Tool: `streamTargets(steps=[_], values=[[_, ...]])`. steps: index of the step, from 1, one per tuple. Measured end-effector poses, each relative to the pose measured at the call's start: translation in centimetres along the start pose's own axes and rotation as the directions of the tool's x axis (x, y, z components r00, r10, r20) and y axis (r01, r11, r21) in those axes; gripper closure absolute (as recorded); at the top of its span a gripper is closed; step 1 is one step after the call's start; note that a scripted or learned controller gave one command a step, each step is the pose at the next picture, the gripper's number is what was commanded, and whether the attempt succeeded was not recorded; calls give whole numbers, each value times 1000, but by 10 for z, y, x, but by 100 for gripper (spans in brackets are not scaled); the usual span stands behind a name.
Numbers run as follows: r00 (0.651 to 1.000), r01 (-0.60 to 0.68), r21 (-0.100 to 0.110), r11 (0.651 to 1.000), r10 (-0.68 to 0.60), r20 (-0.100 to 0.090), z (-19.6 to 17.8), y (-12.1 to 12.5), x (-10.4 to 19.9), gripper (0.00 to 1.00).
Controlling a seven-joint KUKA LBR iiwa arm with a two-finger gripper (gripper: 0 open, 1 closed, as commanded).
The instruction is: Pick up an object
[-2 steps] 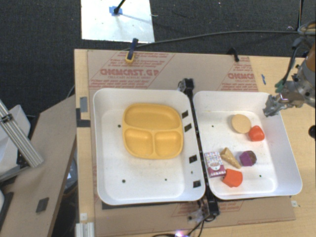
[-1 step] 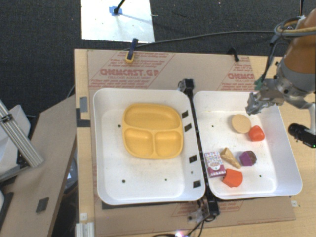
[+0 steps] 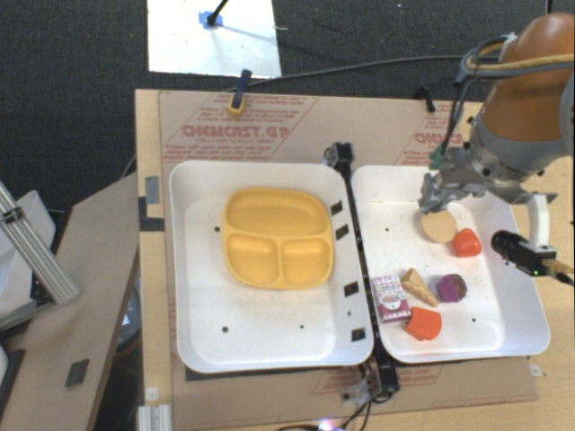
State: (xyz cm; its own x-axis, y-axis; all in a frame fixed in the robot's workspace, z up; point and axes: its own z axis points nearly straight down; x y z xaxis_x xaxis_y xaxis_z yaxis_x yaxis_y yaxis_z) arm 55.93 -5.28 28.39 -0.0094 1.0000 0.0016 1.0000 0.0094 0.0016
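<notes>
At the upper right of the frame, my arm point(image 3: 530, 88) bends down, my gripper point(image 3: 437, 200) above the tan disc point(image 3: 439, 227); its opening I cannot tell.

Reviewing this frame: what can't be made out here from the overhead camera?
- Gripper: finger state unreadable; the wrist body hides it from above.
- Tan round piece: its top edge lies under the gripper, so contact is unclear.
- Small carton: print too small to read.
- Arm: cut off by the right edge.

Glossy white plastic bins point(image 3: 269, 348) hold a matt yellow plastic tray point(image 3: 277, 238).
</notes>
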Motion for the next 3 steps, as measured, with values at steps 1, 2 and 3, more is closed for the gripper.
streamTargets(steps=[1, 2, 3], values=[[1000, -1, 0, 1000, 1, 1, 22, 2, 47, 100], [1000, 0, 1, 1000, 0, 0, 37, -7, 99, 100], [1000, 0, 1, 1000, 0, 0, 44, -14, 153, 100]])
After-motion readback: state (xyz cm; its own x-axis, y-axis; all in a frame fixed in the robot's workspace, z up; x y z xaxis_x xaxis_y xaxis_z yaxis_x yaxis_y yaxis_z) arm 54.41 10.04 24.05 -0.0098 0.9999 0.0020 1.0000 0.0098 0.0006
